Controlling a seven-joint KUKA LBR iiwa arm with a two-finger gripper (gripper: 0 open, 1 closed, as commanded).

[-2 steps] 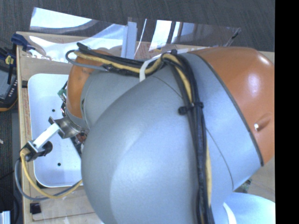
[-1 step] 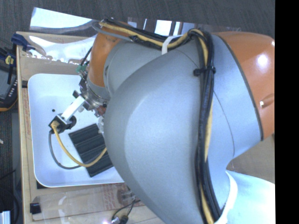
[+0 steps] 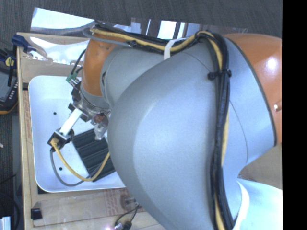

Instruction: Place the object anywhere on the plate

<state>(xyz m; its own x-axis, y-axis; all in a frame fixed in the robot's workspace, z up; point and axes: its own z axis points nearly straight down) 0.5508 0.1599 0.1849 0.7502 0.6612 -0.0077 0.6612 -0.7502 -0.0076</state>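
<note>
risk: my arm [image 3: 192, 128] covers much of the bench, so a blind release could miss the plate | gripper [image 3: 99, 127]: low in the white bin [image 3: 43, 109], open or closed I cannot tell | object, likely: black ribbed slab [image 3: 91, 150], flat on the bin floor just beside the gripper, its lower right end under my arm

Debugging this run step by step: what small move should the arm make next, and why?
Probably a short, straight lift. The gripper hangs low in the white bin, at the upper edge of the black ribbed slab, and the grey arm hides much of the bin. Whether anything is held cannot be told; rising a little should reveal it.
</note>
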